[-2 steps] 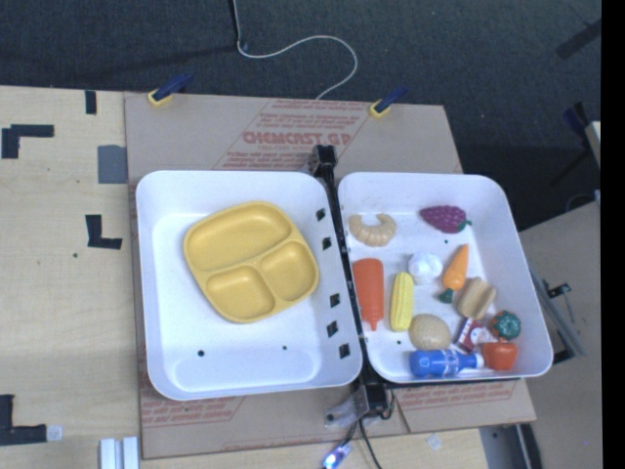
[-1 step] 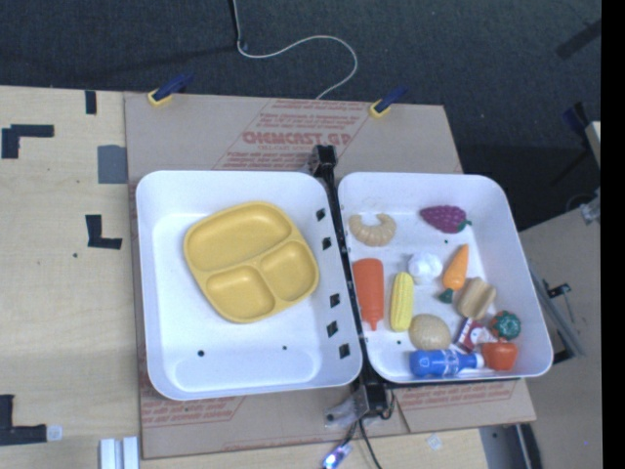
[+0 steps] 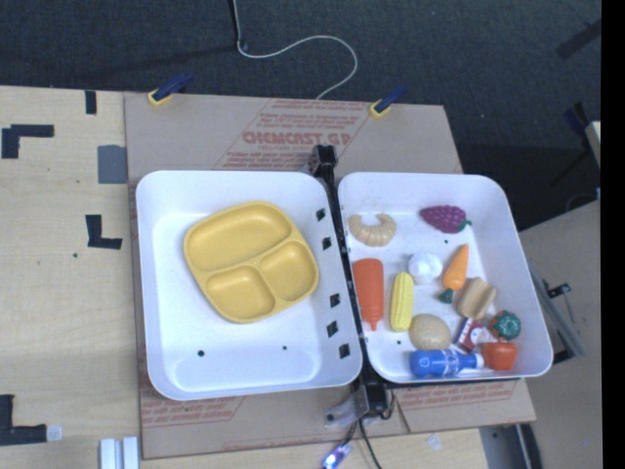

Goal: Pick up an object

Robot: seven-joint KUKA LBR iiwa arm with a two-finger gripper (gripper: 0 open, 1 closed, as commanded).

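The right bin holds several toy foods. A beige croissant lies at its back left and purple grapes at its back right. An orange sausage and a yellow corn cob lie side by side near the left wall. A small white piece, an orange carrot, a brown bread roll and a tan potato sit in the middle. At the front lie a blue bottle, a red piece and a green-topped strawberry.
The left bin holds a yellow three-compartment plate. Both bins rest on a cardboard sheet clipped to the wooden bench. A white cable trails across the dark floor behind.
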